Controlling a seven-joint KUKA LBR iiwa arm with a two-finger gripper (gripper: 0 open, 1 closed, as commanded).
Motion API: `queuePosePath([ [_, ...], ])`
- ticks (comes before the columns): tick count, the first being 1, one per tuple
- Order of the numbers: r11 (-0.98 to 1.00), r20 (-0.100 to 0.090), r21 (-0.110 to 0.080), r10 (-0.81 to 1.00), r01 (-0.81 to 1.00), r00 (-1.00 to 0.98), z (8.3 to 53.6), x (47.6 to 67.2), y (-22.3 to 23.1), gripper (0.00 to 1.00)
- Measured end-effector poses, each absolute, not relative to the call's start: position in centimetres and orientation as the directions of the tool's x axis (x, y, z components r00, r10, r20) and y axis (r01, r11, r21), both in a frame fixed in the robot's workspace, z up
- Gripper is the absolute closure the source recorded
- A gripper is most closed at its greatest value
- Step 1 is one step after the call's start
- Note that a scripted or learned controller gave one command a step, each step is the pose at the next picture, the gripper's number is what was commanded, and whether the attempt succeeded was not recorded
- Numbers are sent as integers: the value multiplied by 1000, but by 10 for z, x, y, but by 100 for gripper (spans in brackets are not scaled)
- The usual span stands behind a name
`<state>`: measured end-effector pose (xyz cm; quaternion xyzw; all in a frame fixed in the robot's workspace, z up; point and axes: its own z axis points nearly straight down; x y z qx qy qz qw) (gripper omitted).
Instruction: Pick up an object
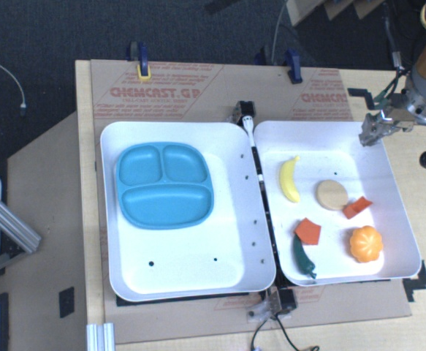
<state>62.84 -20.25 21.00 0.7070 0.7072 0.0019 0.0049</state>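
Note:
The right bin (395, 181) holds a yellow banana (290, 179), a tan round disc (332, 194), a small red wedge (356, 208), an orange-red block (308, 232), a dark green pepper (303, 257) and an orange mandarin (365, 243). My gripper (374, 129) hangs over the bin's far right corner, well behind and to the right of the disc. Nothing shows between its fingers.
A blue divided plate (165, 184) lies in the left bin (176, 269). A dark ridge with a bracket (246, 112) separates the bins. Blue clamps (142, 57) hold the cardboard base at the back edge. Cables hang behind the bench.

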Motion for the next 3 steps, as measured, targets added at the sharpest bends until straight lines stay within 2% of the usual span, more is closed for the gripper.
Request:
queuePosePath([
  [1,1,-4,10,1000,1000,-1,271,624,-198,100],
  [2,6,3,-2,1000,1000,-6,257,628,-143,100],
  [3,6,3,-3,1000,1000,-6,245,633,-87,100],
])
